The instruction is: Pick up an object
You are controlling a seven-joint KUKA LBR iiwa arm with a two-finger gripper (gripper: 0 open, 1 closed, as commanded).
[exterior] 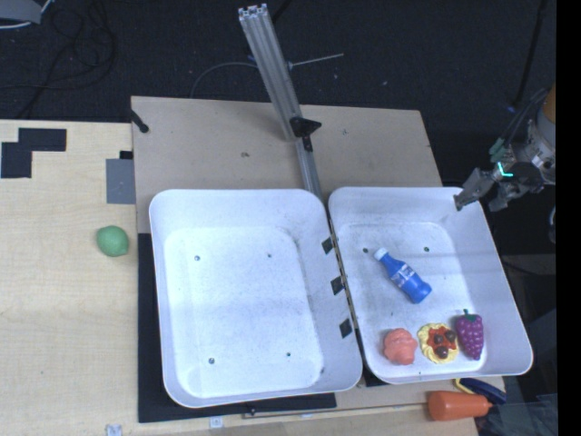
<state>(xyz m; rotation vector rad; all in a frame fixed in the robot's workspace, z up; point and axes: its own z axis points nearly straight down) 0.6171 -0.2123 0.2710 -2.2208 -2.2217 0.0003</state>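
Four items lie below-left of the end effector (pixel 478 192) in the right bin (pixel 508 309): blue bottle (pixel 404 276), grapes (pixel 469 332), pink toy (pixel 398 346), yellow toy (pixel 438 341). End effector grip state: can't tell.

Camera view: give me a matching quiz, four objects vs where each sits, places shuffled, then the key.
Objects:
1. blue bottle
2. green ball
3. grapes
4. orange carrot

Places:
A. on the bench, left of the left bin
B. near corner of the right bin, beside the yellow toy
C. outside the bins, just past the right bin's near edge
D. middle of the right bin, lying tilted

Pairs: 1-D, 2-A, 3-B, 4-C
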